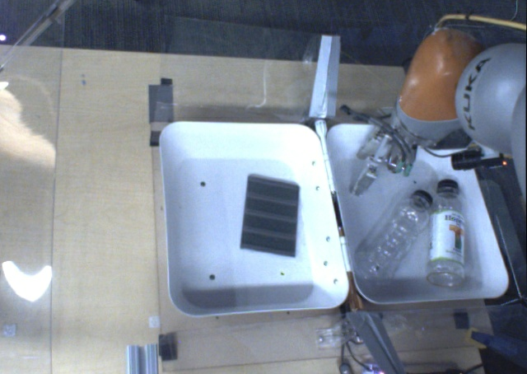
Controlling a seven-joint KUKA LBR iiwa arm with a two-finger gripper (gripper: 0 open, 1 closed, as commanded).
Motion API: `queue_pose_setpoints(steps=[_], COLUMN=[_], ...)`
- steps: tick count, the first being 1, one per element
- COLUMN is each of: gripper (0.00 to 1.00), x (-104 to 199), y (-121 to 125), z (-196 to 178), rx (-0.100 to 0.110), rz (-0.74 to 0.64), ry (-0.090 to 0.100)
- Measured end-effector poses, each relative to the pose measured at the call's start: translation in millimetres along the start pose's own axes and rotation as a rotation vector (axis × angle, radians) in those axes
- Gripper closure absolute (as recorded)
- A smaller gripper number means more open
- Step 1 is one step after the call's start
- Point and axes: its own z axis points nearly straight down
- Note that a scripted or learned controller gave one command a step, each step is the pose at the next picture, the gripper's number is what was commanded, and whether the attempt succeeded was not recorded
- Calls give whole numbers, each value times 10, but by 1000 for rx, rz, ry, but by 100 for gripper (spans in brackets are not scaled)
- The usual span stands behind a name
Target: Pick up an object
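The tool (368, 168) hung over the right bin's (494, 286) upper left corner, angled down-left from the arm (461, 88), fingers slightly apart and gripping nothing. Two clear bottles (394, 236) (447, 236) lay below-right; a dark ribbed pad (270, 215) sat in the left bin (189, 199).

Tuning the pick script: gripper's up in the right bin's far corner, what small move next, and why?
Probably shift the gripper toward the near side of the right bin and over the clear bottle. Nothing sits between its fingers, and it hangs apart from both the clear bottle and the labelled bottle, which lie flat closer to the bin's front.
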Motion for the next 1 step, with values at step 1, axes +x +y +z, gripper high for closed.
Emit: queue_pose_setpoints(steps=[1], gripper=[0], x=[686], y=[99], z=[-981], rx=[-7], rz=[63], ry=[-14])
